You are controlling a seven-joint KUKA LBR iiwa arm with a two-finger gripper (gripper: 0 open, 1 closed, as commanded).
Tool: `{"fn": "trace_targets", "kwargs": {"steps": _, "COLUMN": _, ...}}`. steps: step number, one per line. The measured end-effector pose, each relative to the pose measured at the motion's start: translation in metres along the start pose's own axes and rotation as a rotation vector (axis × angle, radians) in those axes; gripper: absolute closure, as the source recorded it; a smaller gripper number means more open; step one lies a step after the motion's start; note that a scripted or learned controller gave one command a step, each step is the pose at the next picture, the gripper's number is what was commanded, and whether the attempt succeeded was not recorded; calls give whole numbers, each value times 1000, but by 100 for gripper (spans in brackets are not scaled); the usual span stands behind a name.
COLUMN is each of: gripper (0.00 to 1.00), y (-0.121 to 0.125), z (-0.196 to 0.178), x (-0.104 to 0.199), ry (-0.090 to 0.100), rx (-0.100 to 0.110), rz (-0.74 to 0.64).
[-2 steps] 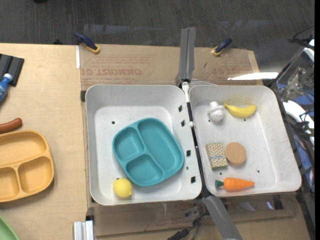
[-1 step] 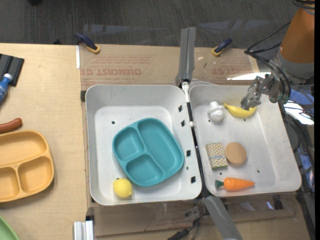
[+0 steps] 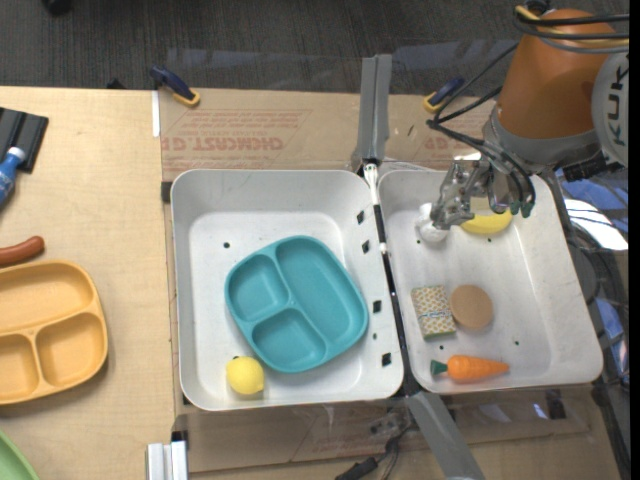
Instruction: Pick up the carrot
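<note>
Gripper (image 3: 452, 211) hangs over the far part of the right bin (image 3: 570, 313); whether it is parted or closed cannot be told, and nothing is seen held in it. Carrot (image 3: 476, 368) lies at that bin's near edge, well apart from the gripper. Judged progress: pickup not yet begun; approach, grasp and lift remain. Count in the right bin: one carrot, one round brown piece (image 3: 472, 307), one patterned block (image 3: 433, 311), one banana (image 3: 488, 224). Left bin (image 3: 200, 298), beside the right bin: one teal divided plate (image 3: 295, 303), one lemon (image 3: 245, 376).
</note>
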State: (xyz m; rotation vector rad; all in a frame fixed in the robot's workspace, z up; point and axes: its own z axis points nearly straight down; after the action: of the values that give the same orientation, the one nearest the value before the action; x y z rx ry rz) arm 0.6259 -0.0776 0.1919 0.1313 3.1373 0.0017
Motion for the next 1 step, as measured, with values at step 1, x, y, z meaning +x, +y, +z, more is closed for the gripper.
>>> {"fn": "trace_targets", "kwargs": {"steps": 1, "gripper": 100, "y": -64, "z": -95, "x": 24, "ry": -4, "rx": 2, "rz": 264}}
